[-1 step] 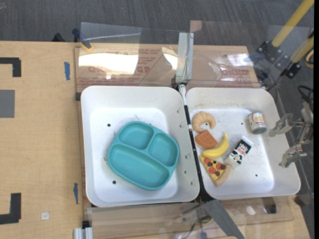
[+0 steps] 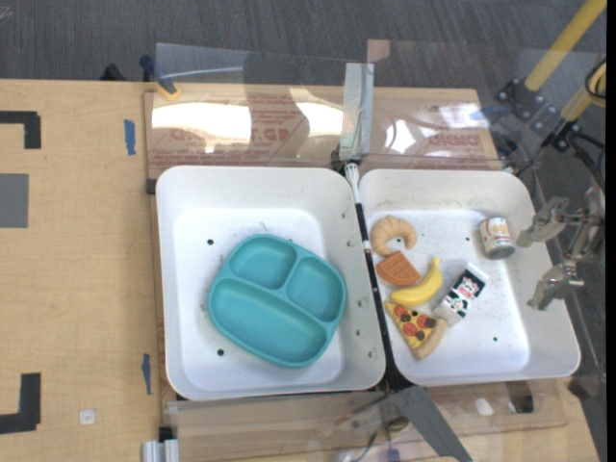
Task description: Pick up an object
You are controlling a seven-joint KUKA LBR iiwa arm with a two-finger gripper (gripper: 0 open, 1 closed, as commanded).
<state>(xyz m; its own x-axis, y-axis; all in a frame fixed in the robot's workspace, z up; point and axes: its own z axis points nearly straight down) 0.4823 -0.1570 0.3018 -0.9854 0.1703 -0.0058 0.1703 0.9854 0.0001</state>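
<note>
The banana (image 2: 423, 287) lies in the middle of the right bin (image 2: 510, 349), and everything else is placed from it. Nearest the camera, just in front of the banana and touching its lower curve, is a toy pizza slice (image 2: 416, 325) with its point toward the bin's front wall. To the right of the banana, just beside its upper tip, a small black-and-white carton (image 2: 464, 294) lies tilted on the bin floor.

To the left of the banana and touching it is an orange wedge (image 2: 397, 269). Behind that, farther from the camera, is a toy croissant (image 2: 393, 232). Behind the banana and well off to its right, a small can (image 2: 497, 236) lies on its side near the bin's far right corner.

Well to the left of the banana, across the wall between the bins, a teal divided plate (image 2: 277, 299) lies flat in the left bin (image 2: 183, 210).

The jaws hang to the right of the banana, past the carton and the can, over the right bin's right rim. They are spread apart with nothing between them, and they touch none of the toys.

Far behind the banana, beyond both bins, a clear plastic sheet (image 2: 250, 94) lies over the brown cardboard on the bench (image 2: 67, 258).
</note>
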